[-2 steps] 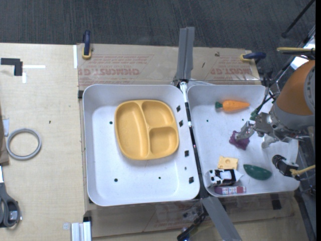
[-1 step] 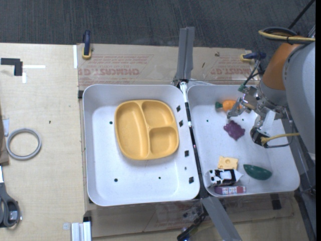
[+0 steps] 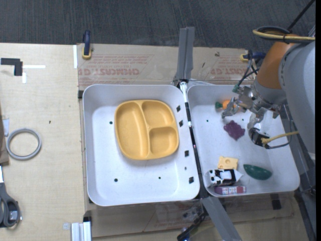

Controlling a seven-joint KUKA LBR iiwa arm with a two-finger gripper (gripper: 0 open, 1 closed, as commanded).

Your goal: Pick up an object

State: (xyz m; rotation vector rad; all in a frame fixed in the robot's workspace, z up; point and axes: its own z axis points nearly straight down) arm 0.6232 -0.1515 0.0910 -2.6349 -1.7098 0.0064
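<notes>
My gripper [image 3: 237,103] hangs over the back of the right bin [image 3: 208,134], at the end of the grey arm with the orange band. Just to its left lies a small orange and green toy [image 3: 222,104], very close to the gripper. A purple grape-like piece [image 3: 233,129] lies just in front of the gripper, apart from it. Nearer the bin's front sit a yellow cheese wedge [image 3: 228,162], a black and white toy [image 3: 222,175], a dark green bowl-shaped piece [image 3: 258,172] and a small pink box [image 3: 230,189].
The left bin [image 3: 100,174] holds a yellow divided plate [image 3: 147,129]. On the bench to the left lie a grey tape ring [image 3: 22,143] and scissors [image 3: 8,211]. A black cable loop [image 3: 261,137] hangs from the wrist over the right bin.
</notes>
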